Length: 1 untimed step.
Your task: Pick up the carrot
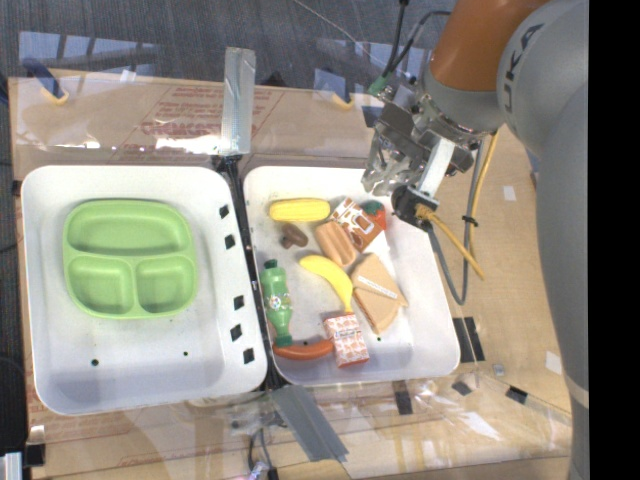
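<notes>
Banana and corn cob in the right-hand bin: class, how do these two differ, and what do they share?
The banana is curved and tapered; the corn cob is straight and blunt-ended. The banana lies slantwise mid-bin; the corn cob lies crosswise near the far wall. Both are yellow and lie flat in the right bin.

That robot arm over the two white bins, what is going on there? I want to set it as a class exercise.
A grey KUKA arm with an orange band reaches in from the right, its gripper poised over the far edge of the right bin. That bin holds toy food: a corn cob, a banana, a green bottle, a sausage and the carrot, which lies just below the gripper. The gripper holds nothing. The left bin holds a green divided tray.
</notes>
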{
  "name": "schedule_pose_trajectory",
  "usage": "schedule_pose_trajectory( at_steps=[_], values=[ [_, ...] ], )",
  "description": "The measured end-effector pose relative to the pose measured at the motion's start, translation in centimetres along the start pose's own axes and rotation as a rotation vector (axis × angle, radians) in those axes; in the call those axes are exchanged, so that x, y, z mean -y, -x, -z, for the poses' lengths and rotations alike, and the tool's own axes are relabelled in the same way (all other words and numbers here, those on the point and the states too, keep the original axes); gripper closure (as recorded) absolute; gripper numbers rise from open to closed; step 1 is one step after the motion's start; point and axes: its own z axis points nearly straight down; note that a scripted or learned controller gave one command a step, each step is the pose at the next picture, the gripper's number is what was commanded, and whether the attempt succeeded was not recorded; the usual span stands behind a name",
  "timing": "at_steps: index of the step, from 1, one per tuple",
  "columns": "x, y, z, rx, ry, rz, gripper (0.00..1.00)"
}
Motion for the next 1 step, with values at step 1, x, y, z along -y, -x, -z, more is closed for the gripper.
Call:
schedule_pose_trajectory(
  at_steps=[1],
  values=[
    [-1.04, -2.26, -2.75, -0.001, 0.002, -0.066, 1.0]
  ],
)
